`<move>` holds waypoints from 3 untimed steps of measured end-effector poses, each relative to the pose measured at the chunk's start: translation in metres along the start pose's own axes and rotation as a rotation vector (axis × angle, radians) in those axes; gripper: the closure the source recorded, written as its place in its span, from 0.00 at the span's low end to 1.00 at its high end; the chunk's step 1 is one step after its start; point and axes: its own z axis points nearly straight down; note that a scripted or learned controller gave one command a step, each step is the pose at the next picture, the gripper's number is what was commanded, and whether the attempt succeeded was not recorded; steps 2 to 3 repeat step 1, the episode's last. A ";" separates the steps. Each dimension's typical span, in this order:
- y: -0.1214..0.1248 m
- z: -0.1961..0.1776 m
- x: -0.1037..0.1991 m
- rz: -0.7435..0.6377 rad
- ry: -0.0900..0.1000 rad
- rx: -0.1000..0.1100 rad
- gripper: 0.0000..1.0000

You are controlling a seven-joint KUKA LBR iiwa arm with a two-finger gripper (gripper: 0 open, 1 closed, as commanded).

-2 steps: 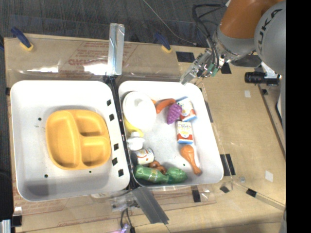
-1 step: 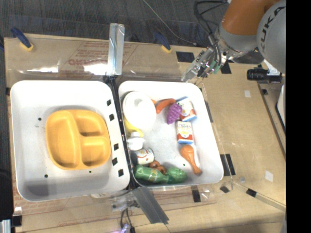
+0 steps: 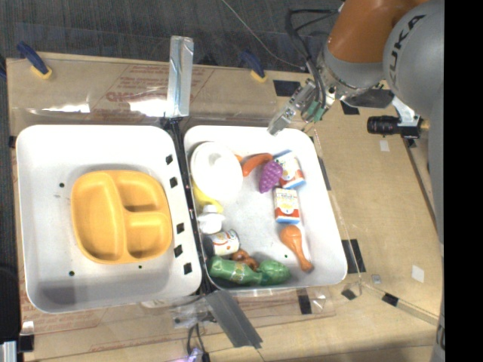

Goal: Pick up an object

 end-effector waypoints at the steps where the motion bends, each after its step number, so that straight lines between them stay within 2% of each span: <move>1: 0.000 -0.012 -0.001 -0.005 -0.004 0.000 1.00; 3: 0.000 -0.012 -0.001 -0.005 -0.004 0.000 1.00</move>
